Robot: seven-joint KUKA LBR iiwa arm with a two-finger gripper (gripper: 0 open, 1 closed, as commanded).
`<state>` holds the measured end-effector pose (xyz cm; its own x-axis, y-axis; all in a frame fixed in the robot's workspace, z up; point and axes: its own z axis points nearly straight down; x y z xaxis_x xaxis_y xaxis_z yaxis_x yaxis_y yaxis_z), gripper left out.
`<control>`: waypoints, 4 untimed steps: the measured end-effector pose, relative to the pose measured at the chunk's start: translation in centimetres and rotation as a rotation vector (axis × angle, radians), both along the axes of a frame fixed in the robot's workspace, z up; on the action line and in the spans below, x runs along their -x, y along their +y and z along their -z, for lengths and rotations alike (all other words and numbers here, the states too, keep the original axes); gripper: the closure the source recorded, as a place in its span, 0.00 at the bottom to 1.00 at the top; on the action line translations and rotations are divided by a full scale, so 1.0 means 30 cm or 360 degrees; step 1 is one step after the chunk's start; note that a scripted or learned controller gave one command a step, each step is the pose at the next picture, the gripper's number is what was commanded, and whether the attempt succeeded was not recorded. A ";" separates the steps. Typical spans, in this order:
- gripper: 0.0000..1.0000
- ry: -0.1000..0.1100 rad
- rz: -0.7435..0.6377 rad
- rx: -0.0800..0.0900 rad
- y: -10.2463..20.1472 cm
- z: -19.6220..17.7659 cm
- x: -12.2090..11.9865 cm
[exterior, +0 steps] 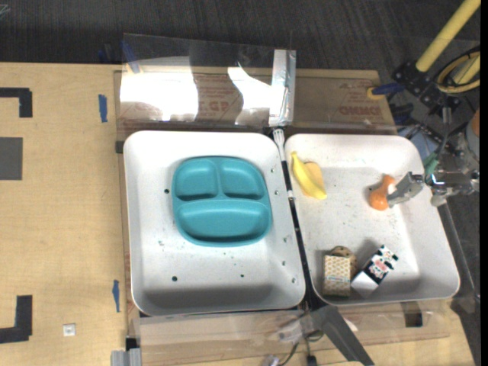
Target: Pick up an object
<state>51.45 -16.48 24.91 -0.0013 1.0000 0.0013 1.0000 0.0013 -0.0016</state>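
Observation:
The right bin (427, 280) holds a yellow banana (308, 178) at its back left. A small orange object (378, 194) lies near the middle right. At the front sit a tan woven block (338, 270) and a black-and-white carton (377, 268). My gripper (404, 190) reaches in over the bin's right rim, low, with its grey tip right beside the orange object and touching or nearly touching its right side. Nothing is seen lifted off the bin floor.
The left bin (145, 273) carries a teal divided plate (221, 200). A clear plastic sheet (206, 90) stands behind the bins. Cables and a yellow pole (457, 21) crowd the far right. Cardboard covers the bench to the left.

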 end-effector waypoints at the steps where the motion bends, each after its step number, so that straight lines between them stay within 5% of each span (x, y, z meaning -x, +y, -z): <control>1: 0.00 -0.0011 0.0479 0.0002 0.019 0.538 -0.126; 2: 0.00 -0.0009 0.0610 0.0003 -0.027 0.543 -0.195; 3: 0.00 -0.0001 0.0642 0.0000 0.039 0.490 -0.128; 4: 0.00 -0.0003 0.0725 0.0002 0.066 0.541 -0.150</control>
<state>55.94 -14.50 8.68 0.4390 0.8985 0.0003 0.8985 -0.4390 0.0003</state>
